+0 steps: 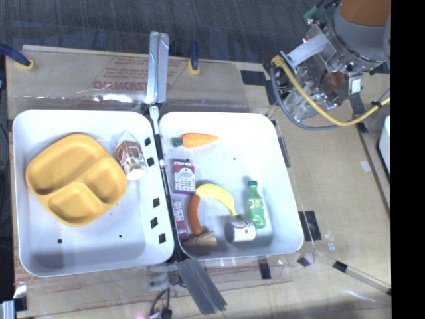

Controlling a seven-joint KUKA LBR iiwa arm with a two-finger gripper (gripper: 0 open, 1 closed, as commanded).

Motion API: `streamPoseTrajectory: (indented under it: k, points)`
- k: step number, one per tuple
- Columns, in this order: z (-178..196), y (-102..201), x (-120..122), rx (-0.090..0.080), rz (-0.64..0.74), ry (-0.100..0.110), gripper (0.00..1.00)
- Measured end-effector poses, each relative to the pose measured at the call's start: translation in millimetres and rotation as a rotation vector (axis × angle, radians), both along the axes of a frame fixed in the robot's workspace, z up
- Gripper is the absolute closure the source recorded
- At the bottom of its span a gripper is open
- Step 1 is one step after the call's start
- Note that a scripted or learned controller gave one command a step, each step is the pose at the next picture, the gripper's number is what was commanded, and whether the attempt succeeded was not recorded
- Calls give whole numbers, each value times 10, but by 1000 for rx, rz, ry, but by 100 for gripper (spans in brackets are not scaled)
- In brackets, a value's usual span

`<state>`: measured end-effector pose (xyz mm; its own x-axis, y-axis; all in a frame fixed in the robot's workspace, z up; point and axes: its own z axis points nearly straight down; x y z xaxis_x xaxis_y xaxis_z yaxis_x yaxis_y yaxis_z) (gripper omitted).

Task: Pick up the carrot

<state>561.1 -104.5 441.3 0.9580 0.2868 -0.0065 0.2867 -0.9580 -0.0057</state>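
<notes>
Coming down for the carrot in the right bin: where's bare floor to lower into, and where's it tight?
Bare floor lies right of the carrot, up to the right bin's far wall, and down past the green bottle. It is crowded lower left, where the red carton, banana, sausage and can cluster. The claw is outside the bin.

2 white bins sat side by side. The carrot point(196, 139) lay at 12 o'clock in the right bin point(282, 178), apart from the other items. Toward 6 o'clock a banana point(218, 196), a sausage point(194, 215), a green bottle point(255, 205) and a small can point(240, 232) clustered together. The left bin point(40, 254) held a yellow divided plate point(74, 178). The gripper point(307, 88) hung outside the right bin at 2 o'clock.
</notes>
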Motion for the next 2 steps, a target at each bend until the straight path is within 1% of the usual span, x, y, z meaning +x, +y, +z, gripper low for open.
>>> streamPoseTrajectory:
  k: [1,2]
  points:
    - [-1783,-38,-611,-3,-52,0,100]
    - [-974,-502,388,-2,-82,-5,100]
